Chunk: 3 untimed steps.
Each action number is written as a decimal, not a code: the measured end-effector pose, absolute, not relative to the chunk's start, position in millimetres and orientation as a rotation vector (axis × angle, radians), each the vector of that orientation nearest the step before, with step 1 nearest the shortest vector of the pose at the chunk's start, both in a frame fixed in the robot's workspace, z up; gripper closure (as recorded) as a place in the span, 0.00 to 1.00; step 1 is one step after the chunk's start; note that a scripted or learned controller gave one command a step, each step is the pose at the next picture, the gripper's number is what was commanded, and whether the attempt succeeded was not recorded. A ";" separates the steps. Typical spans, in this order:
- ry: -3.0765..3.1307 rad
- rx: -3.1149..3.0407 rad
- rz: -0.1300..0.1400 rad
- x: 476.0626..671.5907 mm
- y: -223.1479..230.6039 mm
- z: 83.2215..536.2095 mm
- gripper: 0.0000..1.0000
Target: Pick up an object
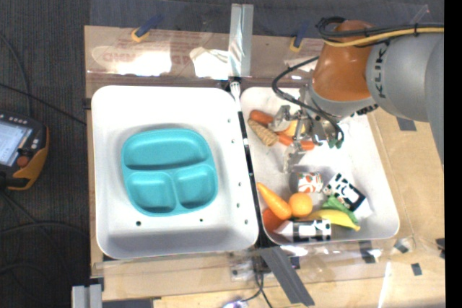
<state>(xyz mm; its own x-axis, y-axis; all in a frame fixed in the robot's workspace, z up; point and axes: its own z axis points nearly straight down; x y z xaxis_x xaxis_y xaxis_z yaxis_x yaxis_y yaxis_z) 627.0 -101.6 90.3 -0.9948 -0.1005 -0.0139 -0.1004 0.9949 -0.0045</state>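
My gripper (302,128) hangs low over the back half of the right bin (381,177), below the orange wrist band. Directly under it lies a red-orange piece (303,144); whether it is touched or held is unclear. Just left of the gripper are a tan corn cob (263,132) and an orange piece (259,115). Nearer the front lie a white-and-red ball (309,182), a black-and-white block (346,190), an orange carrot (273,200), an orange fruit (302,205), a yellow banana (341,220) and a black-and-white can (312,230).
The left bin (108,126) holds a teal divided plate (170,169). A raised ridge (245,155) separates the two bins. Black cables (289,79) loop beside the wrist. A hand-held controller (20,148) lies on the floor at far left.
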 end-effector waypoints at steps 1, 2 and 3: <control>3.126 -0.175 -0.006 554.1 -120.2 90.5 0.00; 3.122 -0.035 -0.007 528.1 -97.9 91.3 0.00; 3.115 0.116 -0.003 503.8 -104.7 91.6 0.00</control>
